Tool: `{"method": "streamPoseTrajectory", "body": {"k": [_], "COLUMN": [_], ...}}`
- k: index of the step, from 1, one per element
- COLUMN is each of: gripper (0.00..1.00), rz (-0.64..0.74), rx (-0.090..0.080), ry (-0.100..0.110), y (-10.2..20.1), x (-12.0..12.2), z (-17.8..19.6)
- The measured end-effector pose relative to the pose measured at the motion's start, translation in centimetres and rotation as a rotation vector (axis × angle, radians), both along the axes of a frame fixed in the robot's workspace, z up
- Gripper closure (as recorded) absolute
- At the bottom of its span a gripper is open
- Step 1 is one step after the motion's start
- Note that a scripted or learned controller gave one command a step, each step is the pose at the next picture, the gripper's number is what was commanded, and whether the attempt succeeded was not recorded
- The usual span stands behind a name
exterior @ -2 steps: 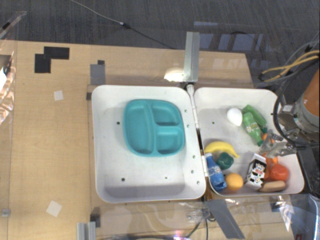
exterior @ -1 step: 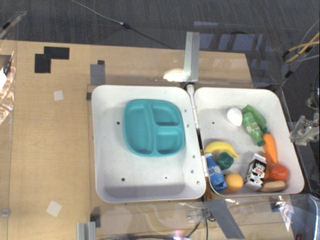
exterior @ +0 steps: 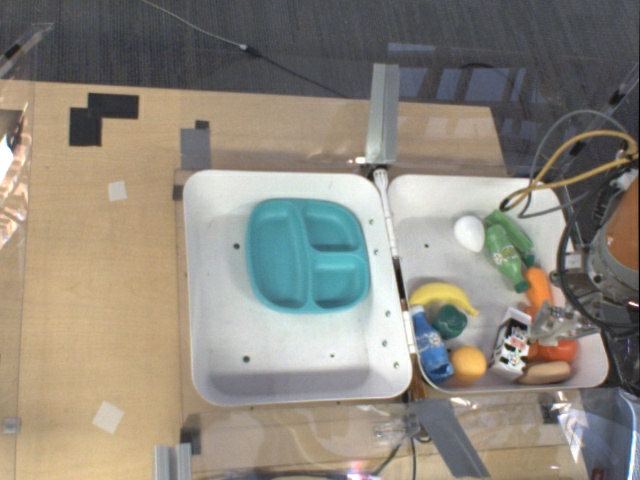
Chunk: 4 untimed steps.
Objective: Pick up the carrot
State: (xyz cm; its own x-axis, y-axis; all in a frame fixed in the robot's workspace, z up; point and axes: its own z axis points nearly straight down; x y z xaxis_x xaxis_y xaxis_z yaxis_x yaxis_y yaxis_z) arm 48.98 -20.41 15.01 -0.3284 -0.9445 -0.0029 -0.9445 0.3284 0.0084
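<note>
We note the gripper (exterior: pixel 553 320) low in the right bin (exterior: pixel 440 203), finger spread we cannot tell, carrot (exterior: pixel 539 288) just above it, red item (exterior: pixel 556 349) just below, black-and-white carton (exterior: pixel 513 343) beside it.

Even, bright light — soft shadows, slight blur

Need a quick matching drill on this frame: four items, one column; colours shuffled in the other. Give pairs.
Items:
1. carrot
2. banana
3. divided plate
4. egg

Colours:
A. white
B. teal
C. orange
D. yellow

Pairs: 1-C, 2-D, 3-B, 4-A. The plate lies in the left bin; the other three lie in the right bin.
</note>
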Motion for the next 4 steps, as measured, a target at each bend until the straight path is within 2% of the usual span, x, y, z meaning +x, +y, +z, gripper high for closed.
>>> {"method": "streamPoseTrajectory", "body": {"k": [1,2,3,4], "gripper": [1.0,1.0,1.0,1.0], "rz": [-0.225,-0.289,0.123,0.15], "rx": [-0.006,-0.005,-0.007,0.0], "ry": [-0.017,-0.024,-0.024,-0.003], "y": [2.3,7.5,8.4,5.7], "x": [4.0,3.0,5.3,-0.4], "z": [-4.3,4.0,14.7,0.9]}}
